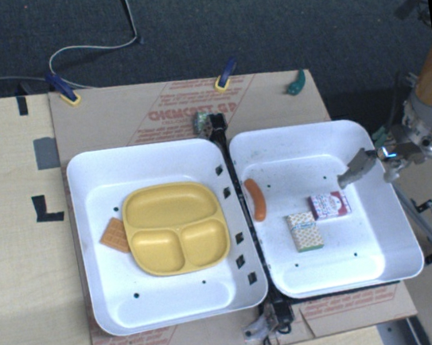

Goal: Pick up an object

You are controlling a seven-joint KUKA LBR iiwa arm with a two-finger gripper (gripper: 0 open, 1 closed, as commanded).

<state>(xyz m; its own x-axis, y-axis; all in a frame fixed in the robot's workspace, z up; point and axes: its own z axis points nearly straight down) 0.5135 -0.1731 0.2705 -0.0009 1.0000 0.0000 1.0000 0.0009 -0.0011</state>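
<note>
The right bin (390, 262) holds three loose items. An orange-red sausage (256, 199) lies near its left wall, a red and white small box (329, 205) sits mid-bin, and a pale green patterned box (304, 231) is just below and left of it. My gripper (367, 176) hovers over the bin's right side, above and right of the red and white box. It is open, its fingers spread with nothing between them. One grey finger (351, 169) points down-left toward that box.
The left bin (107, 304) holds a yellow divided tray (177, 226) with a brown cracker-like piece (115, 237) tucked at its left edge. A black divider with clips (235, 205) runs between the bins. Clamps and a cable lie on the cardboard behind.
</note>
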